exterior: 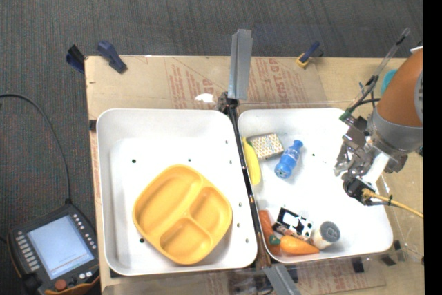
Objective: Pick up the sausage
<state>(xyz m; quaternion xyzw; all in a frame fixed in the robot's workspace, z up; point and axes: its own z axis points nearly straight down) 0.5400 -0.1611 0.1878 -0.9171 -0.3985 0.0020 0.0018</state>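
Observation:
The sausage looks like the reddish-orange piece lying along the left wall of the right bin, near its front corner. It is partly covered by a black and white object. My gripper hangs over the right side of the right bin, well to the right of the sausage and further back. I see nothing held in it.
An orange carrot and a cream object with a grey cap lie by the sausage. A blue bottle, a sponge and a yellow piece sit further back. The left bin holds a yellow divided plate.

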